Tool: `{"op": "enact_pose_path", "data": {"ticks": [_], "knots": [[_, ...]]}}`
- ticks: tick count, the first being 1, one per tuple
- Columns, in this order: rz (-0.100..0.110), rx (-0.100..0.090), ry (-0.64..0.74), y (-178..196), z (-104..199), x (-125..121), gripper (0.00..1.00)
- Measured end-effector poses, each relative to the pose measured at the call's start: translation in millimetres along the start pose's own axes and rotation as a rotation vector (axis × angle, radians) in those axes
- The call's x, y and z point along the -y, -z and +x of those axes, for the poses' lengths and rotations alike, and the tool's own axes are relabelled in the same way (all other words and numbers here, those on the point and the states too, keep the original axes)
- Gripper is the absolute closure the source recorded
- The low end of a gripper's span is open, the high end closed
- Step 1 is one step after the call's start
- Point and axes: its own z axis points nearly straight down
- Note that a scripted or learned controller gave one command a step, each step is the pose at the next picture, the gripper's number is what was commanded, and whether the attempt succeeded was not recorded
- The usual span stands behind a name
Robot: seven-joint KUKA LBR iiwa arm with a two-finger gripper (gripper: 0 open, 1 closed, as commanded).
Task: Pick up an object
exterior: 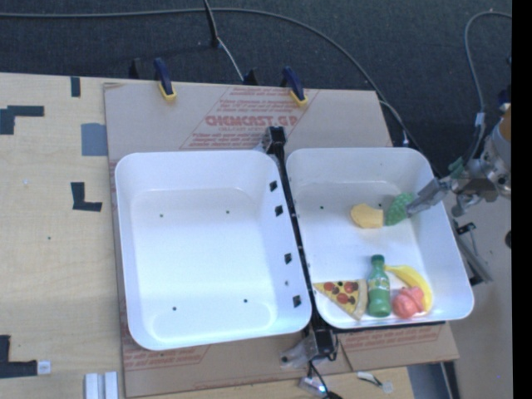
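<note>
Here, your gripper [397,209] sits mid-right in the right bin [349,169], green tips touching the yellow lump [366,216] | grip state: cannot tell | arm cut off at right edge | other toys crowd the lower right corner.

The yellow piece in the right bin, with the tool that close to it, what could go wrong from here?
The tool sits beside the yellow piece, not over it, so it may push the piece aside. The piece looks low and rounded, so a grasp could slip off. The right bin's far wall is fairly near, which may limit room to reposition.
</note>
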Motion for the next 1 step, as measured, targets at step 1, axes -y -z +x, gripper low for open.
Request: {"op": "enact_pose_path", "data": {"ticks": [1], "knots": [[-0.008,0.002,0.002,4.2,0.4,-1.5,0.0]]}}
